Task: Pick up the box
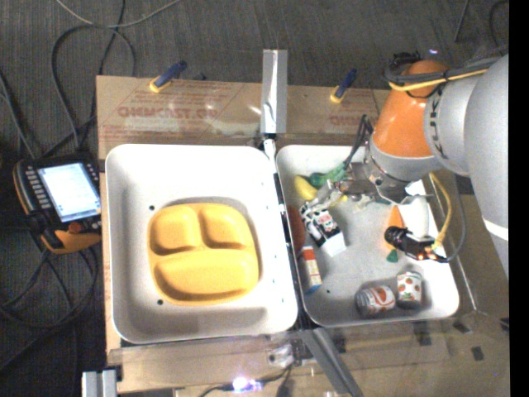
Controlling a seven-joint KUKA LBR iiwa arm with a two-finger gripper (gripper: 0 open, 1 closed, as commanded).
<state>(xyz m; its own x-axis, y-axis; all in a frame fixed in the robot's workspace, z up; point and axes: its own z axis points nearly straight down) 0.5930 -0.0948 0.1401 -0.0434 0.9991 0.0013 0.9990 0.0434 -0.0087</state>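
A small black-and-white box (325, 226) lies tilted in the left part of the right bin (438, 308). A longer red-and-white box (311, 270) lies along the bin's left wall, just below it. My gripper (332, 195) reaches in from the right, low over the upper part of that bin, directly above and close to the small box. Whether it touches the box I cannot tell. Nothing is visibly held.
Beside the gripper lie a yellow piece (304, 186) and a green piece (327, 174). An orange piece (396, 216) sits to the right. A can (376, 298) and a white spotted carton (409, 288) lie at the bin's front. The left bin (124, 222) holds a yellow divided tray (204, 251).
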